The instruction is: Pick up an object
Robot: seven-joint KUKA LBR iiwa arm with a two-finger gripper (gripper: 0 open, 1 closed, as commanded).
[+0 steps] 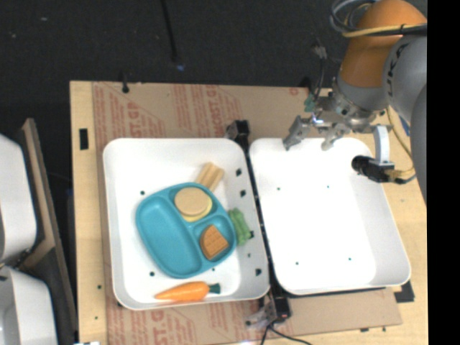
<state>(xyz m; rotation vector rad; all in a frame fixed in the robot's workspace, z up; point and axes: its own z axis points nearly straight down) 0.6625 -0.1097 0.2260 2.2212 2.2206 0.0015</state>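
Teal plastic divided tray (167, 243) lies in the left white bin (115, 192), one of two. In its compartments sit one round tan biscuit (193, 202) and one brown toast slice (214, 241). One pale wooden block (210, 175) touches its far edge. One green piece (239, 226) touches its right edge, and one orange carrot (185, 291) lies just in front. Far right of the tray, the gripper (307, 144) hangs with its fingers apart, holding nothing. Red print on the tabletop (180, 110) is too blurred to read.

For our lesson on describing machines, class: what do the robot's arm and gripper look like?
The arm is a thick, rounded grey tube with a bulging orange band above the wrist. A thin pale cable loops beside the band. The gripper is silver-grey metal, ending in two short, angled fingers.
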